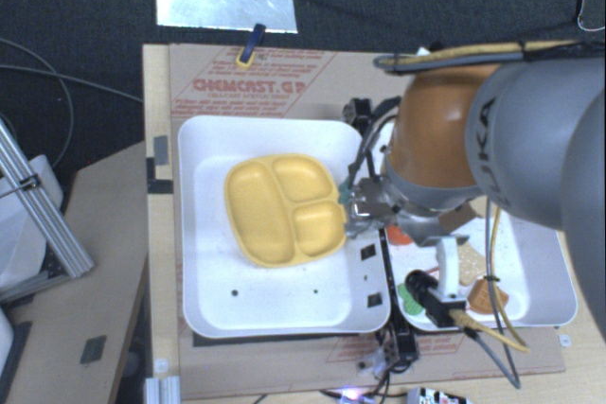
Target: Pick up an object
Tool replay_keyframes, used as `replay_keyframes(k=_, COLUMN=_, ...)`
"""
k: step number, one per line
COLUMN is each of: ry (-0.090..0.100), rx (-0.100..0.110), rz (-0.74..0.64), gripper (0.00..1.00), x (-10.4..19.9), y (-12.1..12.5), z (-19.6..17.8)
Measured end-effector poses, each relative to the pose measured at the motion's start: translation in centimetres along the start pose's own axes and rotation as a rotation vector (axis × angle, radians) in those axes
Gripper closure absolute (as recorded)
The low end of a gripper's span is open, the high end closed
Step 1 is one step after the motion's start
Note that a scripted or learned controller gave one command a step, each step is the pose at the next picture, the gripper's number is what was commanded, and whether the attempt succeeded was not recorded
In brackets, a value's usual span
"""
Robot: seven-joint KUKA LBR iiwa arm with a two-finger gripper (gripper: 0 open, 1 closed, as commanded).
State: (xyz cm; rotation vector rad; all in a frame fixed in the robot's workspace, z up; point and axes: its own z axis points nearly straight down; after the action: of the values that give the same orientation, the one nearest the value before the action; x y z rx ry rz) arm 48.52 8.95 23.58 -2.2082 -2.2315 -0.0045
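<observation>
At the 3 o'clock rim of the yellow divided plate point(284, 208): my gripper point(352, 207), touching or just beside that rim. Whether it is open or closed there I cannot tell, since my own wrist hides that part

Item 1, yellow divided plate: three compartments, the large one toward 8 o'clock and two smaller ones at 1 and 3 o'clock. It lies flat, face up, in the left bin point(204, 298), a little toward 12 o'clock of the bin's middle

Item 2, left bin: white and shallow. Two small black squares point(367, 253) lie near its 4 o'clock side, apart from the plate

Item 3, right bin point(559, 298): white, largely covered by my grey arm point(540, 137) and its orange band point(436, 128). A green piece point(409, 300) shows at 7 o'clock, an orange-brown piece point(485, 300) at 6 o'clock and a red piece point(400, 237) at 9 o'clock. All are too hidden to name more closely

Item 4, cardboard sheet point(284, 80): under both bins, with red lettering along its 12 o'clock edge
</observation>
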Motion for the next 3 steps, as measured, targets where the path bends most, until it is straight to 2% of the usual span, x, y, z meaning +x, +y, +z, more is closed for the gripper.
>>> replay_keyframes(k=1, ry=-0.005, rx=-0.007, rz=0.012, gripper=1.0, x=-4.1, y=4.5, z=-3.5)
replay_keyframes(k=2, ry=-0.001, rx=0.002, rz=-0.001, gripper=1.0, x=4.8, y=0.3, z=-2.0)
replay_keyframes(k=3, ry=0.0, rx=-0.02, rz=0.006, gripper=1.0, x=3.0, y=4.6, z=-17.7)
